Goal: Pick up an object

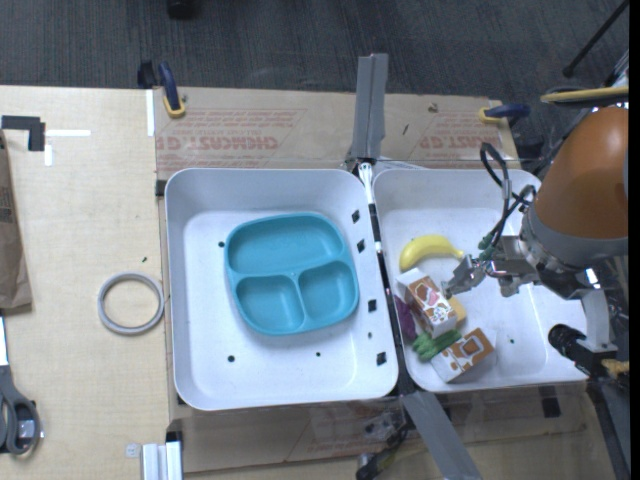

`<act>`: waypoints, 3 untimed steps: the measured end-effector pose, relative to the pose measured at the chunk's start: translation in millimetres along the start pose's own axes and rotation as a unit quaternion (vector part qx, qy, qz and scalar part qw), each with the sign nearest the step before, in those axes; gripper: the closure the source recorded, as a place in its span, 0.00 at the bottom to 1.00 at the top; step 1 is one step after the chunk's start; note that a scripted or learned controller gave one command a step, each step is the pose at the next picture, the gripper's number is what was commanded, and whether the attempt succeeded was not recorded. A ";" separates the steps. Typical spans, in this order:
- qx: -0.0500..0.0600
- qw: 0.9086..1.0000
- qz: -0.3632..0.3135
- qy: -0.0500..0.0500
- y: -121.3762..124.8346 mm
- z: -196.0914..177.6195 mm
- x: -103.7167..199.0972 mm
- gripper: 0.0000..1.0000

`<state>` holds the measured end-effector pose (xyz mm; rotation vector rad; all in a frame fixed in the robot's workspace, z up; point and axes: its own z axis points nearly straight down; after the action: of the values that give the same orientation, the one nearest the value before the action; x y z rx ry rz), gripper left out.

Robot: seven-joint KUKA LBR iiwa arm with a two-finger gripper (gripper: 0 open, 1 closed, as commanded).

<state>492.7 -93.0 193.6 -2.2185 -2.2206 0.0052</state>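
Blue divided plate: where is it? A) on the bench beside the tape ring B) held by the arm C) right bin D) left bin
D: the blue divided plate lies flat in the left bin; the banana and cartons are in the right bin.

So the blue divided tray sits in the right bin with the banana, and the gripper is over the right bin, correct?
Not quite. The camera view shows the blue divided tray in the left bin, apart from the banana. The banana lies in the right bin, and the gripper is over that bin.
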 end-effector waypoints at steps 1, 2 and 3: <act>-0.002 0.999 -0.032 0.000 98.7 102.3 -5.5 0.00; 0.000 0.998 -0.062 0.000 21.5 25.1 -31.1 0.00; 0.000 1.000 -0.012 0.001 52.7 98.7 -58.5 0.00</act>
<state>545.0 -151.5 94.7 -2.1904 -2.2475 0.0038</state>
